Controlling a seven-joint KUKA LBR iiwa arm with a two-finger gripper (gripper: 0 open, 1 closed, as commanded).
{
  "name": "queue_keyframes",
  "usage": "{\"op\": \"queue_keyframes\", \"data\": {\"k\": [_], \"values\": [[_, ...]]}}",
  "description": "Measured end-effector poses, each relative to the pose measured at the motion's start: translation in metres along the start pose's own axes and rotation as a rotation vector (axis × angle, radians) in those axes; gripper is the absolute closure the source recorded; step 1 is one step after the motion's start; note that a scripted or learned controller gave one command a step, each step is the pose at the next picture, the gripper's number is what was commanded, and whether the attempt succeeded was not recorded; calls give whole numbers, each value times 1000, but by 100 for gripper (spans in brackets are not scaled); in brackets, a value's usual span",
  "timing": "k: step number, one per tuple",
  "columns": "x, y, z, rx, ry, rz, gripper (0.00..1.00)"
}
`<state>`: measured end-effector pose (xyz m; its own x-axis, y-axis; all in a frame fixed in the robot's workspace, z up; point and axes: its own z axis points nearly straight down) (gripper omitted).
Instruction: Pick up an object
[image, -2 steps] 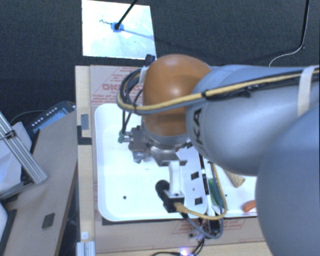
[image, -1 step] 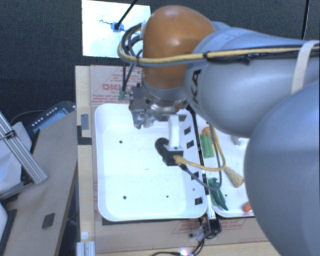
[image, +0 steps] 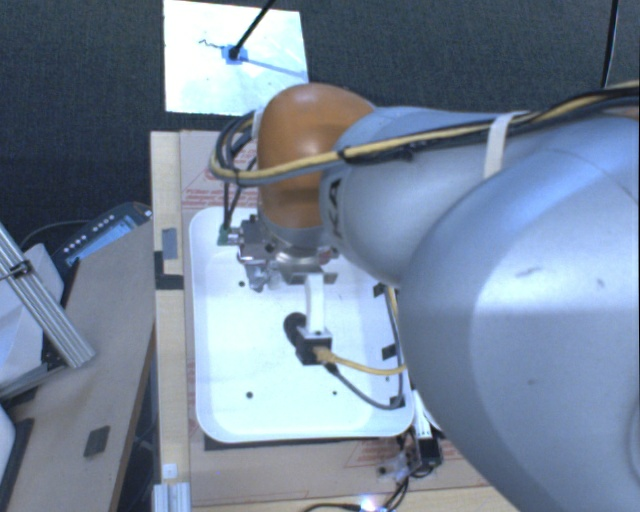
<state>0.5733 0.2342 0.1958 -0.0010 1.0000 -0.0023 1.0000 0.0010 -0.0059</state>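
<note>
Now the claw hangs over the white bin; its opening I cannot tell. Badly aimed, it could grasp nothing.

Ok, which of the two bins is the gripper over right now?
The bin on the view's left, the one whose white floor shows to the camera. The gripper hangs above its far half; the arm covers the right-hand bin.

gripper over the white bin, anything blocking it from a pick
Nothing visible blocks it. The gripper hangs over bare floor of the white bin; the grey arm hides its right side, which cannot be judged.
</note>
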Motion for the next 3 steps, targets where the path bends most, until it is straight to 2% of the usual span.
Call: {"op": "queue_keyframes", "data": {"k": [1, 2, 3], "values": [[0, -11, 50, -1, 1, 0, 100], [-93, 15, -6, -12, 0, 8, 100], [-56, 81, 9, -13, 4, -5, 100]]}}
